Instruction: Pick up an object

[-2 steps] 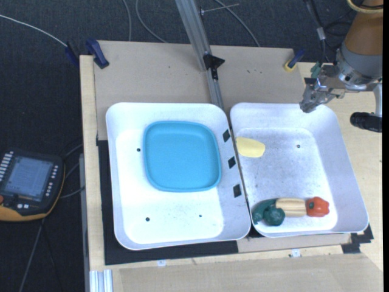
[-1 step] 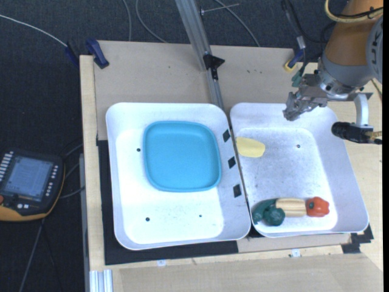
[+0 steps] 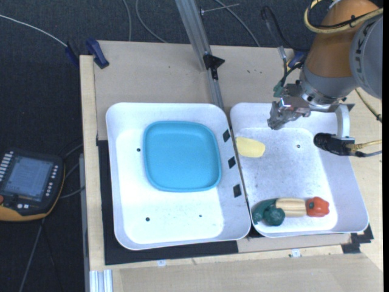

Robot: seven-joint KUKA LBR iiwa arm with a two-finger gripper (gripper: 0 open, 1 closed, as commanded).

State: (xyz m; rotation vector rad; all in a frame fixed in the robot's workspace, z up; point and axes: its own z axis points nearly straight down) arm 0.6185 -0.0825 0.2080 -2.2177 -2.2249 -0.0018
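The right bin (image 3: 316,163) holds a pale yellow piece (image 3: 250,147) near its left wall. Along its front wall lie a dark green object (image 3: 269,214), a tan cylinder (image 3: 292,207) and a red object (image 3: 317,207), side by side. My gripper (image 3: 277,119) hangs over the back of the right bin, to the right of and behind the yellow piece, apart from it. I see nothing between its fingers.
The left bin (image 3: 121,181) holds a shallow blue tray (image 3: 181,156). A metal pole (image 3: 196,29) slants up from between the bins at the back. Cables lie on the dark floor, and a handheld controller (image 3: 27,181) sits at far left.
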